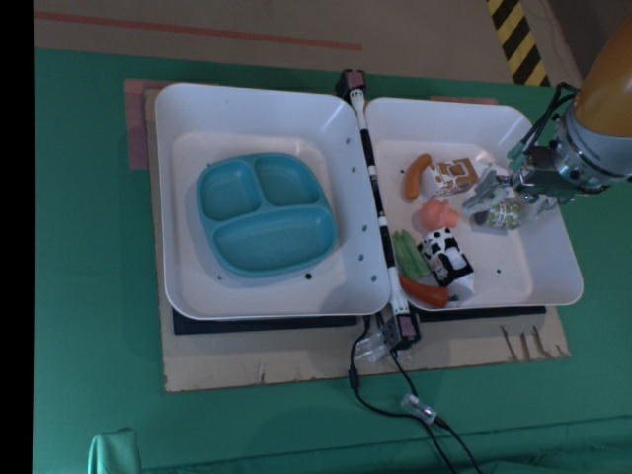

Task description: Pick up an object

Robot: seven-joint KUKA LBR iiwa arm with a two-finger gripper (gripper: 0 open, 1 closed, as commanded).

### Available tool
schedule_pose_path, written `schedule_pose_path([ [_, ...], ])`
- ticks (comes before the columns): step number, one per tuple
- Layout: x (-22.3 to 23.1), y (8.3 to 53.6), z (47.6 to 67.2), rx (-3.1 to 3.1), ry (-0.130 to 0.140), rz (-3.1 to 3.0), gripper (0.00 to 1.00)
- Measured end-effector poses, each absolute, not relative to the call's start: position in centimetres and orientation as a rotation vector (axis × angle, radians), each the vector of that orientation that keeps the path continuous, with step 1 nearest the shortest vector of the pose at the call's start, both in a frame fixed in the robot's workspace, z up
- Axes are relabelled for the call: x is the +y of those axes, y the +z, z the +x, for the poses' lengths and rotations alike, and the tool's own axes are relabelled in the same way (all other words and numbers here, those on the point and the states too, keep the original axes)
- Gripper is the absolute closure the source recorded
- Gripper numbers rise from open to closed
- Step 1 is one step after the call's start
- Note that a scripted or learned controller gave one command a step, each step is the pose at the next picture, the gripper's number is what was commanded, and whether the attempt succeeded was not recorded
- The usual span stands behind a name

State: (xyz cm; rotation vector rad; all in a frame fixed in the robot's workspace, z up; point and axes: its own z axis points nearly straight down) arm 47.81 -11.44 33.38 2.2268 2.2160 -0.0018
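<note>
Small toys (442,227) lie clustered in the right bin (538,265).

Plate (265,214) in left bin (178,117)

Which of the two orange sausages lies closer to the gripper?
The upper sausage, beside the small carton. The other sausage lies at the bin's near edge, farther from the gripper.

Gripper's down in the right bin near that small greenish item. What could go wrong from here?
1. The gripper sits beside the small greenish object; whether it holds it is unclear, so a lift may come up with nothing.
2. The toys are crowded: the giraffe toy and pink toy lie close by and might get nudged.
</note>
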Motion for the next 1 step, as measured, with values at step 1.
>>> schedule_pose_path([
  [1,-11.87,28.07,56.87,2.213,0.002,2.222,0.0],
])
